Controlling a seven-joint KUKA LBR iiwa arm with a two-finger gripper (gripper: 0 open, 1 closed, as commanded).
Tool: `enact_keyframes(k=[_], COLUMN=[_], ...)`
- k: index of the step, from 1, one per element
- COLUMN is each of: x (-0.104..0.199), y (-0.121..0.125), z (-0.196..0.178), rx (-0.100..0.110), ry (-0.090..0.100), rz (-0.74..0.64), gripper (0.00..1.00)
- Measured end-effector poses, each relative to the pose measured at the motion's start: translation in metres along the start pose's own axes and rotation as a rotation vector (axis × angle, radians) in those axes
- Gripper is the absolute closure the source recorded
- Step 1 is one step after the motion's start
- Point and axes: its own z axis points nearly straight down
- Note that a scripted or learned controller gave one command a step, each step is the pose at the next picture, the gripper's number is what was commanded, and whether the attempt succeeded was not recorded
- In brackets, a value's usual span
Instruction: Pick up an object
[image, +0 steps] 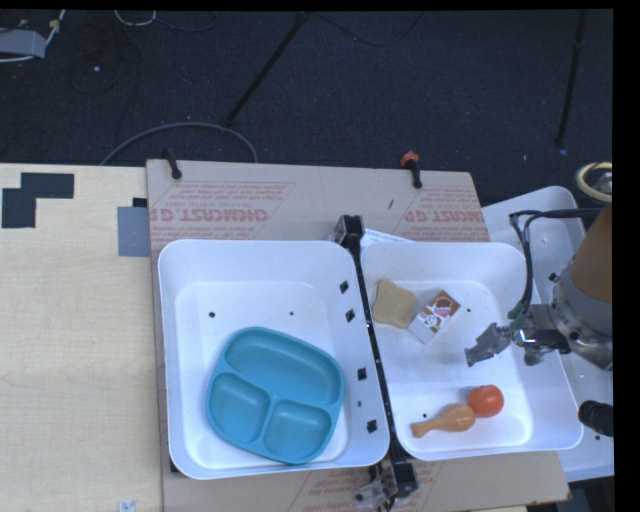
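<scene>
The right bin (505, 262) holds a tan bread-like slice (394, 303), a small white and red carton (436, 314), a red tomato (486, 400) and an orange-tan gourd-shaped piece (445, 420). My gripper (503, 344) hangs over the right side of this bin, above and slightly right of the tomato and to the right of the carton. Nothing is visibly held in it. The grey arm with its orange band (600, 262) comes in from the right edge.
A blue divided plate (275, 393) lies in the left bin (190, 290). A black divider (362, 340) runs between the two bins. A cable (523, 250) loops above the wrist. A cardboard sheet (300, 205) lies under the bins.
</scene>
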Motion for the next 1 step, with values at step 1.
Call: enact_keyframes(k=[1], x=[-0.0063], y=[-0.0005], z=[0.0458], rx=[0.004], ry=[0.001], rz=[0.000], gripper=[0.00])
